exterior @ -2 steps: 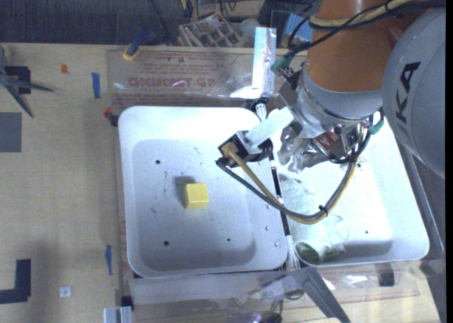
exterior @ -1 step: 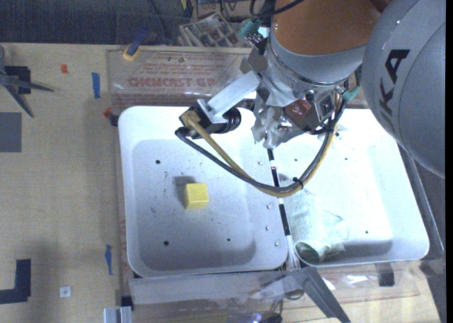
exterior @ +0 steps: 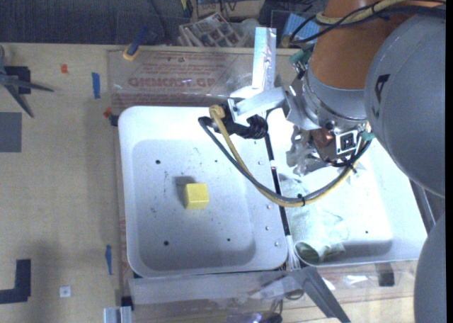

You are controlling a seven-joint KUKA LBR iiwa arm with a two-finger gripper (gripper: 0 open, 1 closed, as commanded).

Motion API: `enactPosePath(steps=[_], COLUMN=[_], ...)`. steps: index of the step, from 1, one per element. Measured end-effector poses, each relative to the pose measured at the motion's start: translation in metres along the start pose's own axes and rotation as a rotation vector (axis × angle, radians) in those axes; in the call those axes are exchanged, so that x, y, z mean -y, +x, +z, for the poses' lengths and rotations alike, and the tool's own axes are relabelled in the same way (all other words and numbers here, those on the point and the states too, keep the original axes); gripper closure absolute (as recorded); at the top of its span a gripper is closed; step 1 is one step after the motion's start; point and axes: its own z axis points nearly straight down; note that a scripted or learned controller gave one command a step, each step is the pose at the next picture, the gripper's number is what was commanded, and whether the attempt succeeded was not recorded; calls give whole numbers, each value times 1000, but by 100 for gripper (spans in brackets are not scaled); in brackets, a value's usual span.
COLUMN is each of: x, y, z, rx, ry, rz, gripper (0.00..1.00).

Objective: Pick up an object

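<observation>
A small yellow block (exterior: 196, 195) lies on the floor of the left white bin (exterior: 132, 173), a little left of its middle. My gripper (exterior: 303, 158) hangs over the left part of the right bin (exterior: 379, 219), close to the wall between the two bins. It is well to the right of the block and a little farther back. A pale rolled, cup-like object (exterior: 318, 249) lies on its side in the right bin's near left corner, below the gripper. Nothing is seen in the gripper's grasp.
The bulky grey arm with its orange band (exterior: 368, 10) covers the right bin's back and right side. A yellow and black cable loop (exterior: 244, 166) sags from the wrist over the left bin's right half. Clutter and a cardboard sheet (exterior: 177, 77) sit behind the bins.
</observation>
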Motion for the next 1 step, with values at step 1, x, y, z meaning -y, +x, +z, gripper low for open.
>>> enactPosePath(steps=[1], x=[-1], y=[1], z=[-10], rx=[-1], ry=[-2], rz=[3], gripper=[100])
